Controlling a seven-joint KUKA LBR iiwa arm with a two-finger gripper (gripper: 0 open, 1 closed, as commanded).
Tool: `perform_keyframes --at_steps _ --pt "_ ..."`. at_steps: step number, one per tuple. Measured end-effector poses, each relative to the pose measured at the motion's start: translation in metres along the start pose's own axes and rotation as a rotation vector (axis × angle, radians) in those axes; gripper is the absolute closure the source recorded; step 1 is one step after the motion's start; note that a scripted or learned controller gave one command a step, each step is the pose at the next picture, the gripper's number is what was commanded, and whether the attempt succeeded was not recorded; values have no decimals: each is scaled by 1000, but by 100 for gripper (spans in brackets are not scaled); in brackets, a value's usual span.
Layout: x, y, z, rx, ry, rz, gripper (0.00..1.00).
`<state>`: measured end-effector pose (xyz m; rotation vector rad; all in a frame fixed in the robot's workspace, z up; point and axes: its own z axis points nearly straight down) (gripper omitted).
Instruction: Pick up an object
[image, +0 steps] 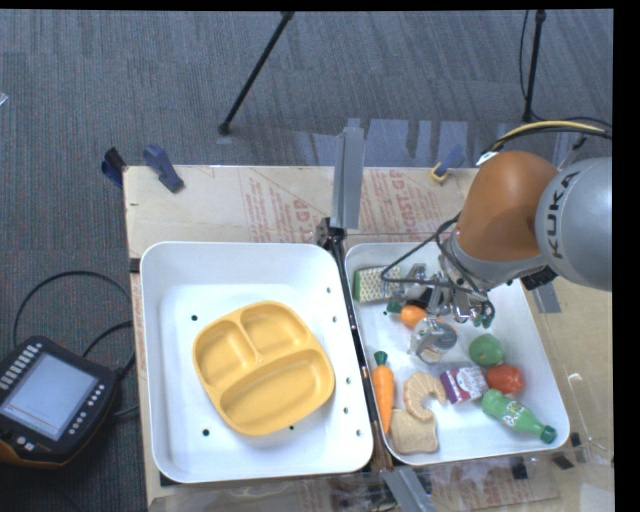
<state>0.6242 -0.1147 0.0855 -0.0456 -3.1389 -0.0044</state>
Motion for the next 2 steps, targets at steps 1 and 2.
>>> perform_keyframes --at_steps 1,2 --pt "-15 17 -77 1 -6 292 0" --pt "-9 -24 -120 1 -4 653 0"
